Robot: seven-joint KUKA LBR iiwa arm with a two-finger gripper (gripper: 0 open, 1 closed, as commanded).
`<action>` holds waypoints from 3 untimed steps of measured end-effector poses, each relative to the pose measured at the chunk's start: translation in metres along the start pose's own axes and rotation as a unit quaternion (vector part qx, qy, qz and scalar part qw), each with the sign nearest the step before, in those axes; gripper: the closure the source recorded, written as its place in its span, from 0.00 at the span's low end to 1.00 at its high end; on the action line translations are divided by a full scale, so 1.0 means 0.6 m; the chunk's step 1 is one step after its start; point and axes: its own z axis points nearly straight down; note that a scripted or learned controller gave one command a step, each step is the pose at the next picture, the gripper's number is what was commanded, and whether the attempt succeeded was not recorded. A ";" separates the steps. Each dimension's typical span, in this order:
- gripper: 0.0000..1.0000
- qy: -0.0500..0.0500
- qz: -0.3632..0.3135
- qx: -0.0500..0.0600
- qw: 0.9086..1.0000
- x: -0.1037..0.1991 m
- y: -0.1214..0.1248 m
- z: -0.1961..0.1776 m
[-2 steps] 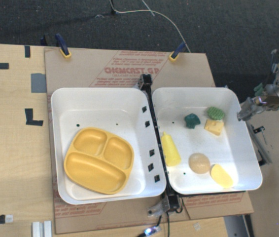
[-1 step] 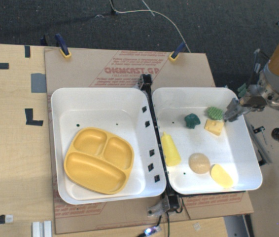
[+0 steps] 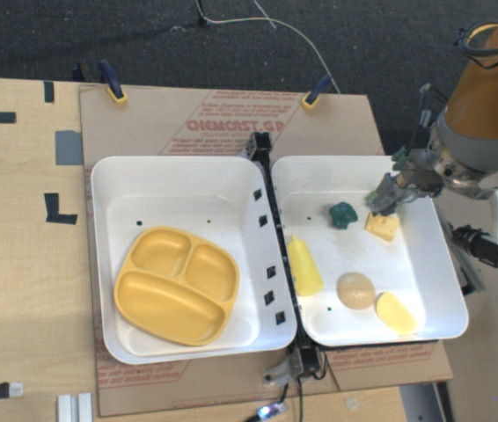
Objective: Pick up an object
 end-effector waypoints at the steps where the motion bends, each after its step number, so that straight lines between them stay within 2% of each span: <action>1: 1.00 0.000 0.000 0.001 1.000 0.095 -0.008 0.035; 2: 1.00 0.000 -0.001 0.001 1.000 0.185 -0.012 0.035; 3: 1.00 0.000 -0.001 0.002 1.000 0.279 -0.021 0.071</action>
